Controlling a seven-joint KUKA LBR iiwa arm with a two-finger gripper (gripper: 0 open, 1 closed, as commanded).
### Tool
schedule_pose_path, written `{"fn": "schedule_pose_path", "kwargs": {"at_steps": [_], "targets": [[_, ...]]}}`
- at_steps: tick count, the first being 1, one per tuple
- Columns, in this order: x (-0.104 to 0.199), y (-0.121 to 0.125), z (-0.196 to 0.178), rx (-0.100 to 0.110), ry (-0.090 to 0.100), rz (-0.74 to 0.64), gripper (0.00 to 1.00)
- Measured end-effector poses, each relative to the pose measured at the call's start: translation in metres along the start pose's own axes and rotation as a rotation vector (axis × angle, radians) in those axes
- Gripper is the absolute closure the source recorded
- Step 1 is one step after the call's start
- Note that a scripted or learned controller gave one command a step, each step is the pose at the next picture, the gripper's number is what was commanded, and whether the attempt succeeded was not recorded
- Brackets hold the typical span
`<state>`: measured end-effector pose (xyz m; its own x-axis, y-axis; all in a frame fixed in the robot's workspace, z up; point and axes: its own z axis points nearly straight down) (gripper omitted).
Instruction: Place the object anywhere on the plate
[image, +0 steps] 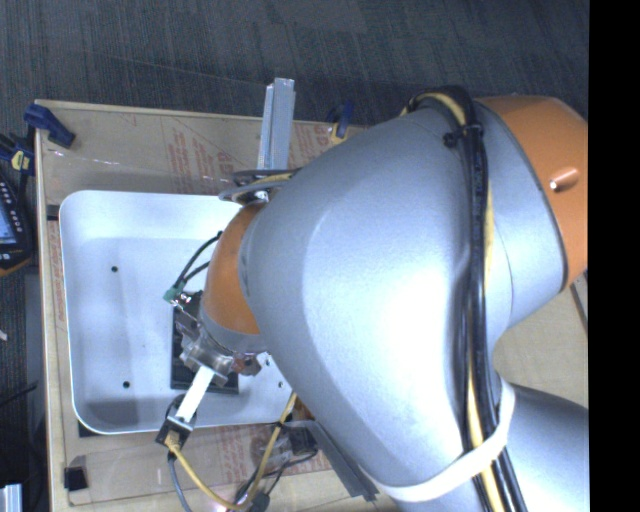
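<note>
From my remote station, the overhead camera shows the grey arm (400, 300) reaching in from the right and covering most of the table (150, 135), its orange band (228, 290) above the wrist over the left white bin (100, 300). The hand (205, 355) sits low near the bin's front wall, above a dark patch on the bin floor, and I cannot tell whether it is open, closed or gripping anything. I cannot make out the object or the plate from here; blue clamps (48, 125) sit at the table's far left corner.
</note>
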<state>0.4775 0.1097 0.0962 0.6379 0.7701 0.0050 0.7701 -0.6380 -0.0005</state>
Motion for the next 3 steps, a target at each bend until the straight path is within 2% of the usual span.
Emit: {"fn": "schedule_pose_path", "kwargs": {"at_steps": [1,2,3], "targets": [[-0.062,0.05,-0.095,0.004,-0.006,-0.15,1.0],[0.002,-0.005,-0.06,0.008,-0.01,-0.031,1.0],[-0.043,0.035,-0.114,0.003,-0.005,-0.188,1.0]]}}
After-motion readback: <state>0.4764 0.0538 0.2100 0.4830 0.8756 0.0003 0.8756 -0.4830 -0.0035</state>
